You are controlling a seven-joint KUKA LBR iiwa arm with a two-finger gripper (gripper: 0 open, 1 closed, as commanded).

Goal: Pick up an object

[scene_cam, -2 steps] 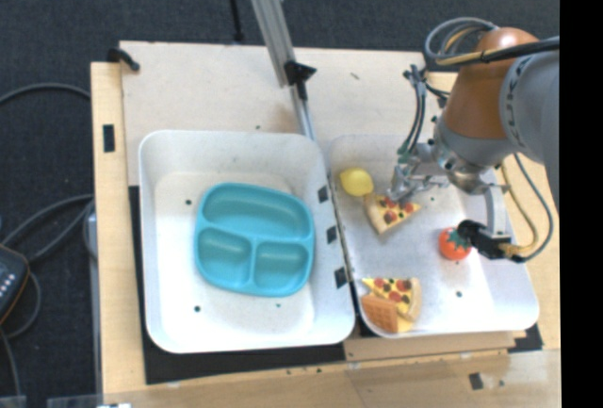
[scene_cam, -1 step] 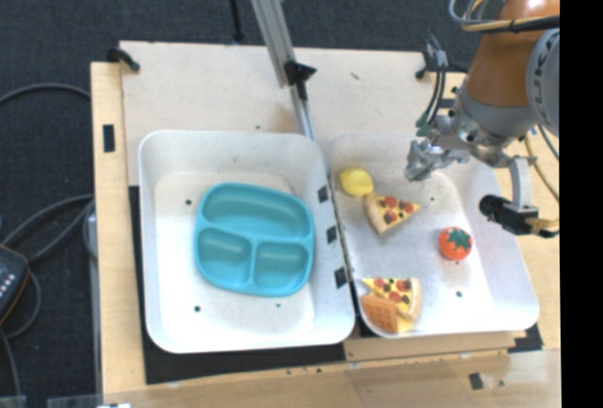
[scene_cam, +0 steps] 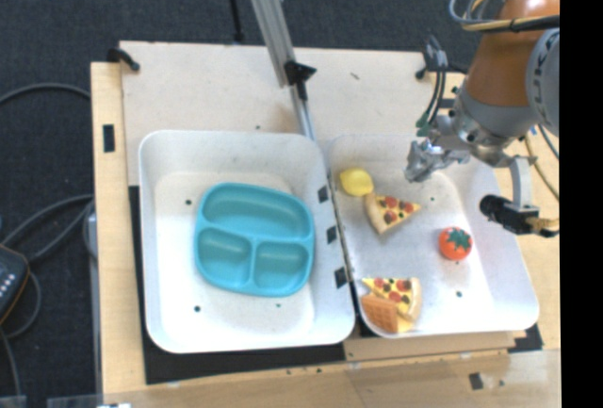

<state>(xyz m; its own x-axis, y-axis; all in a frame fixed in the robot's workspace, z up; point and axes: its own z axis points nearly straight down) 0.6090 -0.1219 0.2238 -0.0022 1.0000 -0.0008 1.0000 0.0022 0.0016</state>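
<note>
The right bin (scene_cam: 499, 298) holds a yellow lemon-like toy (scene_cam: 355, 181), a pizza slice (scene_cam: 390, 211), a red tomato (scene_cam: 454, 243) and a second pizza slice (scene_cam: 393, 301) at the front edge. My gripper (scene_cam: 419, 167) hangs over the bin's far part, up and to the right of the first pizza slice and right of the yellow toy. Nothing shows between its fingers.
The left bin (scene_cam: 170, 208) bears a turquoise divided tray (scene_cam: 253, 237). A slanted metal pole (scene_cam: 273, 20) rises from the back between the bins. The grey arm with its orange band (scene_cam: 504, 48) comes in from the right, with a black fitting (scene_cam: 504, 211) beside the right bin.
</note>
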